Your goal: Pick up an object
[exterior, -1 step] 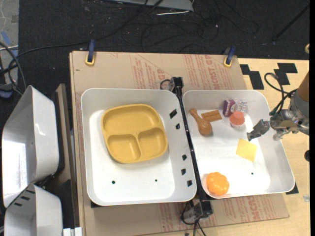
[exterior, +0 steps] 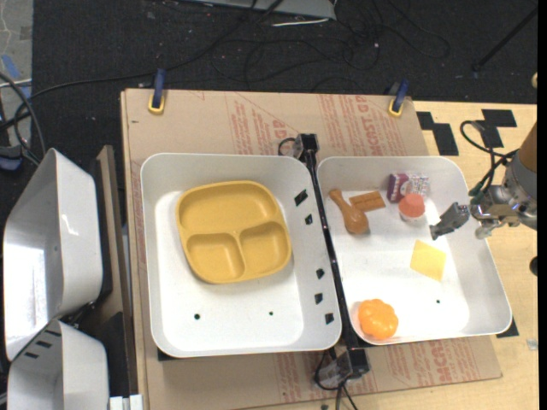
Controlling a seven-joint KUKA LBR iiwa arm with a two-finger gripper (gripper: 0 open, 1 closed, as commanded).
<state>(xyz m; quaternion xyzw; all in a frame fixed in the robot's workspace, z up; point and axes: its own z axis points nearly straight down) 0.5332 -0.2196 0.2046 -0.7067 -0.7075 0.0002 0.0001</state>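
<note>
Basically nothing was picked yet: the gripper (exterior: pixel 450 220) sat over the right rim of the right bin (exterior: pixel 479 314), reaching in from the right, and no object showed between its tips. How far apart the pincer stood could not be told; it read as one dark wedge pointing left and slightly down toward the bin floor. Nearest candidate was the yellow block (exterior: pixel 429 260), lying flat just below and left of the gripper, apart from it. It looked light and probably soft like foam or a sponge, so it should squash a bit; a pinch across its short sides seemed best. The red-capped piece (exterior: pixel 412 206) lay just left of the gripper, touching or nearly touching a purple-and-white wrapped item (exterior: pixel 406 184); small, likely rigid, and crowded, so a riskier take. The brown wooden spoon-like piece (exterior: pixel 352 212) lay further left, thin and stiff, handle the obvious hold. The orange round object (exterior: pixel 378 319) sat at the bin's lower left corner, smooth and rounded, likely to slip. The left bin (exterior: pixel 171 314) held a yellow divided plate (exterior: pixel 232 231), wide and awkward. Arm pose: wrist low, outside the bin wall, forearm running off to the right.
</note>
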